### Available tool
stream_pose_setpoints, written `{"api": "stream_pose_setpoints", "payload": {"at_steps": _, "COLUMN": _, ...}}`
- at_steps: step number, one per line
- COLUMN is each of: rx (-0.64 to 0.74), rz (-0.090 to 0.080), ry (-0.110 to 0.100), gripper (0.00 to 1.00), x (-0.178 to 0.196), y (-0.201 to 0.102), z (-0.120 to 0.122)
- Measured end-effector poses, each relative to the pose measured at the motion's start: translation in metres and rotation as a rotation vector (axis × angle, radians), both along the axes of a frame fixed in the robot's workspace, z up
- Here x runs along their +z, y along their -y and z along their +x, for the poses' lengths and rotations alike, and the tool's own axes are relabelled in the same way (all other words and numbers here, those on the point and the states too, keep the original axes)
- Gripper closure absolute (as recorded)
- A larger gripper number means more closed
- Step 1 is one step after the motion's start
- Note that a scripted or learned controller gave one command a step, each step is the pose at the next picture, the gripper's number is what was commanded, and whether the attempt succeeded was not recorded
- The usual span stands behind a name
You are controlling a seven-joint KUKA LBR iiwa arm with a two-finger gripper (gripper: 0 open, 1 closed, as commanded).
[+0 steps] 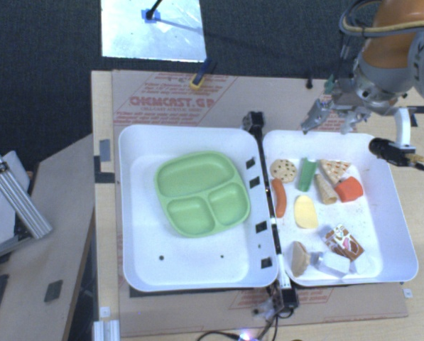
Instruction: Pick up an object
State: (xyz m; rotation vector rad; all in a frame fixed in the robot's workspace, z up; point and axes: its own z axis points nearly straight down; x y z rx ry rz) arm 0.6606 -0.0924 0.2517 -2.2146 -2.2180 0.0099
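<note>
- Loose objects lay in the right bin (393, 190): cookie (283, 169) at 10 o'clock, green piece (307, 174) just beside it, pizza-like wedge (334, 169) at 12, orange-red block (349, 189) toward 2.
- Orange sausage-like piece (279, 196) sat at 9 o'clock along the divider; yellow piece (305, 212) near the bin's middle.
- Wrapped item (344, 241) and pale lump (299, 258) lay toward 6 o'clock.
- Gripper (331, 121) hung over the bin's far rim at 12 o'clock, fingers spread apart, nothing between them, well clear of the objects.
- Left bin (140, 261) held a green divided tray (201, 193).
- Both bins sat on the surface (69, 183); a cardboard sheet (172, 98) showed beyond them at 12 o'clock.
</note>
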Motion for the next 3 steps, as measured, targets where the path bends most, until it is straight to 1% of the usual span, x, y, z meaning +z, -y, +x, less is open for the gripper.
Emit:
{"api": "stream_pose_setpoints", "payload": {"at_steps": 1, "rx": 0.002, "rz": -0.001, "ry": 0.011, "gripper": 0.0, "x": 0.007, "y": 0.0, "z": 0.002}}
{"api": "stream_pose_setpoints", "payload": {"at_steps": 2, "rx": 0.0, "rz": 0.0, "ry": 0.007, "gripper": 0.0, "x": -0.045, "y": -0.007, "z": -0.006}}
{"api": "stream_pose_setpoints", "payload": {"at_steps": 3, "rx": -0.001, "rz": 0.0, "ry": 0.006, "gripper": 0.0, "x": -0.106, "y": -0.008, "z": -0.012}}
